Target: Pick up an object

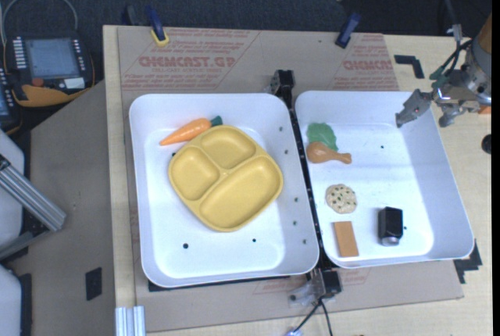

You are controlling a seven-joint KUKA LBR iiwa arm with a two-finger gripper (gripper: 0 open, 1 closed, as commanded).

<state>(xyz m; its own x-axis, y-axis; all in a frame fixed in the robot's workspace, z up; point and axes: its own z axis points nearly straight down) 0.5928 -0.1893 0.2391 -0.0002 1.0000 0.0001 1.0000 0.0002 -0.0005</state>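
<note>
Camera view: a slanted look down on a bench point(125, 170) covered with brown printed board, two shallow white bins side by side on it.
Left bin point(156, 248): the larger-looking of the two, it held a plate and a carrot, with bare white floor along its near and left sides.
Right bin point(453, 209): it touched the left bin along a dark seam and held five small things, all in its left and near parts.
Divided plate point(226, 177): yellow, with three compartments, it lay flat near the middle of the left bin, turned at an angle to the walls.
Arm point(478, 69): it came in at the far right edge, above the far right corner of the right bin.
Gripper point(429, 109): two grey fingers stood spread apart with nothing between them, over the far right rim, well apart from every object.
Toy carrot point(186, 131): orange with a green top, it lay just beyond the plate's far edge, touching or nearly touching it.
Toy chicken drumstick point(326, 155): tan, it lay at the left side of the right bin, just in front of the green piece.
Green leafy piece point(321, 134): it lay at the drumstick's far side, touching it.
Cookie point(341, 198): round and speckled, it sat nearer than the drumstick.
Brown block point(344, 238): a flat rectangle by the near wall, just beside the cookie.
Black object point(390, 223): small and boxy, right of the block; its kind could not be told.
</note>
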